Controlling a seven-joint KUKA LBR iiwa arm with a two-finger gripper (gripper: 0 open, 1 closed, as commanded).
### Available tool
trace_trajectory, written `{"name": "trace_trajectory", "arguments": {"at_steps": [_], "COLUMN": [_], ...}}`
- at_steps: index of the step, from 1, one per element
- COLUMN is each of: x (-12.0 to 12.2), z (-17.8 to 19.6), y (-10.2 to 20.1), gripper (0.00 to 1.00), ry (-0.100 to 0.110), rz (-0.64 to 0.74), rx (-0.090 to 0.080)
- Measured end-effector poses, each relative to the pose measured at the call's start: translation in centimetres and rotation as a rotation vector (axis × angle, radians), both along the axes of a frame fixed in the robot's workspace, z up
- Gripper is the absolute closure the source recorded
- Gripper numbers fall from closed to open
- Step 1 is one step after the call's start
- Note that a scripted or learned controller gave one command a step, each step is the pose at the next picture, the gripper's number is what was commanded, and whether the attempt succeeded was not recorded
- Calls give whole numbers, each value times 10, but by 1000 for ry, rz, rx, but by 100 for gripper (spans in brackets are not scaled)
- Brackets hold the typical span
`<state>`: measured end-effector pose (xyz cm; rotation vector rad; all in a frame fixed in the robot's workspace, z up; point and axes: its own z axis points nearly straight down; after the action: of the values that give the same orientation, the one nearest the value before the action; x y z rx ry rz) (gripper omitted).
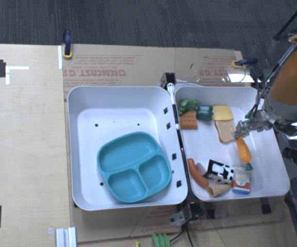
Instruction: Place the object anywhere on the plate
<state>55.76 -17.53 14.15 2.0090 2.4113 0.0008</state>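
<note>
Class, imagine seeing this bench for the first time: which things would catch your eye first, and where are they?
The blue plate lies alone in the left bin. The right bin holds a jumble of toy foods, an orange carrot among them. The gripper hangs over that bin's right side.

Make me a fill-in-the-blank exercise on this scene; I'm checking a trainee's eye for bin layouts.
1. The blue plate lies in the ____ bin.
2. The plate has ____ compartments.
3. The tool hovers over the ____ bin, near the carrot.
4. The sausage lies in the same bin as the ____-coloured carrot.

Missing words: left; three; right; orange
</note>
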Motion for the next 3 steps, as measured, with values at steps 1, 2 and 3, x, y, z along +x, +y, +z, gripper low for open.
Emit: {"name": "trace_trajectory", "arguments": {"at_steps": [1, 2, 3], "x": [-51, -75, -68], "z": [101, 49, 49], "y": [82, 145, 217], "gripper": [100, 100, 100], "ry": [2, 6, 5], "rz": [-49, -273, -258], "rx": [0, 1, 0]}}
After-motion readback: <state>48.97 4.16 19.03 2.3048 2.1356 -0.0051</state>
